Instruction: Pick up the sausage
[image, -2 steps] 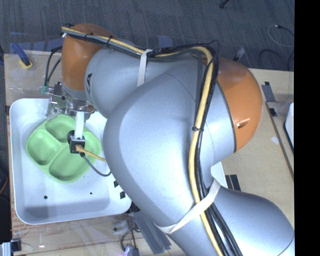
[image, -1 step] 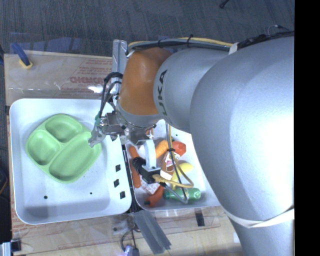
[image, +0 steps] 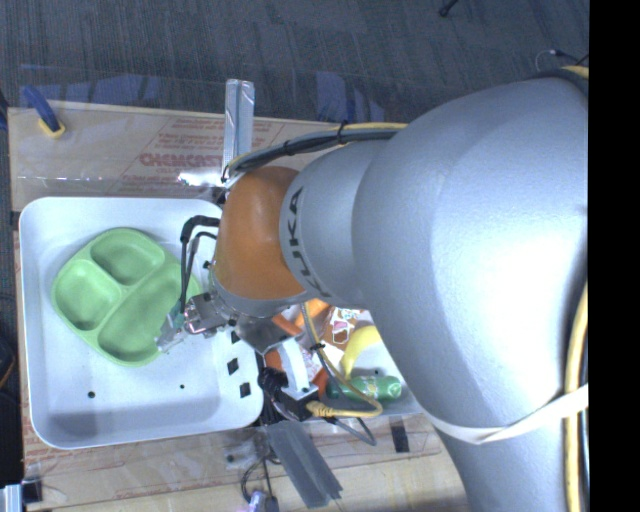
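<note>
- Arm (image: 470, 260): enters from 3 o'clock and covers the whole right half of the view. Its orange band (image: 255, 245) sits at centre.
- Gripper (image: 185, 325): projects from under the band toward 8 o'clock, low over the left bin (image: 30, 330). It is at the plate's 4 o'clock rim, touching or just above it; which cannot be told. Whether it is released or clenched cannot be told, and nothing can be seen in its grasp.
- Plate (image: 105, 290): green, three compartments, in the bin's 10 o'clock part. Its 9 o'clock rim is near the bin wall but apart from it.
- Open room: bare white floor runs along the bin's 6 o'clock side, from the 7 o'clock corner toward 5 o'clock, marked by a few dark specks. A narrower bare strip lies along the 12 o'clock wall above the plate.
- Sausage: cannot be told apart. A clutter of small items lies at 5 o'clock of the band, mostly hidden by the arm.
- In that clutter, a banana (image: 358, 345) lies just at 12 o'clock of a green bottle (image: 378, 386), with orange pieces at their 10 o'clock.
- Bench (image: 120, 145): a brown strip borders the bin at 12 o'clock.
</note>
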